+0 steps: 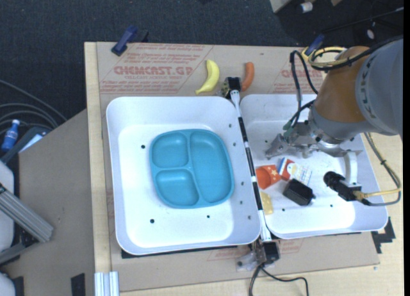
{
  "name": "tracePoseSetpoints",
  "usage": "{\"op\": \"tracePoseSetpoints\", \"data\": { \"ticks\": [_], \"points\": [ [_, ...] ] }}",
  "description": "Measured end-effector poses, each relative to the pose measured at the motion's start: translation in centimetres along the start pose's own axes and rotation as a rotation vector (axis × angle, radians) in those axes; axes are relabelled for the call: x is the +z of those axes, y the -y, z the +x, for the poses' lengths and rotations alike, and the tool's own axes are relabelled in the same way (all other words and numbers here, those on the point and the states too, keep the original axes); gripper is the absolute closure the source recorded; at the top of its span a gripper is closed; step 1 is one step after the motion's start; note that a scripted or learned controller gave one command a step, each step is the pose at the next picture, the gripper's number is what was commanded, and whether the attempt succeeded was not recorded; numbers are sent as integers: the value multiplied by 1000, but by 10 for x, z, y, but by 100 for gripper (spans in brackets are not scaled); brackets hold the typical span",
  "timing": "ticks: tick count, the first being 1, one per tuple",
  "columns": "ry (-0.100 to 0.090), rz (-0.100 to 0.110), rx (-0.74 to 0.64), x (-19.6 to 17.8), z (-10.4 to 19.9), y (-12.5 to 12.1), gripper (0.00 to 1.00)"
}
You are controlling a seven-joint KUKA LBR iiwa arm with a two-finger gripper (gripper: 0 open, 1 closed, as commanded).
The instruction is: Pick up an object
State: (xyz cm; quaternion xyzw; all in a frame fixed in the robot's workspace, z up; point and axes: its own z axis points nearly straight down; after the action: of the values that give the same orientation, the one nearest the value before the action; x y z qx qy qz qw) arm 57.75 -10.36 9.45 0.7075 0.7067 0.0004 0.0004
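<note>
My gripper [289, 144] hangs in the right bin [368, 219], grip state unclear. Carton [282, 173] lies just below it: light, crushable, probably slick, so I'd pinch across its narrow sides.

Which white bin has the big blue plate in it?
The left bin holds the blue divided plate. The right bin, under the arm, has small things instead, such as a red packet and a black block.

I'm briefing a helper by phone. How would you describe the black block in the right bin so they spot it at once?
Find the right bin, under the arm. Near its front lies a small black block, just right of a red and white packet. It is the only plain, boxy black thing there.
</note>
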Motion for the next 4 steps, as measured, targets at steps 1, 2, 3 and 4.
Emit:
{"op": "tracePoseSetpoints", "data": {
  "ticks": [1, 2, 3, 4],
  "points": [
    [0, 0, -2, 10, 11, -43, 0],
    [-1, 4, 0, 10, 7, 37, 0],
    [-1, 2, 1, 0, 7, 36, 100],
    [0, 0, -2, -91, 37, -27, 100]
  ]
}}
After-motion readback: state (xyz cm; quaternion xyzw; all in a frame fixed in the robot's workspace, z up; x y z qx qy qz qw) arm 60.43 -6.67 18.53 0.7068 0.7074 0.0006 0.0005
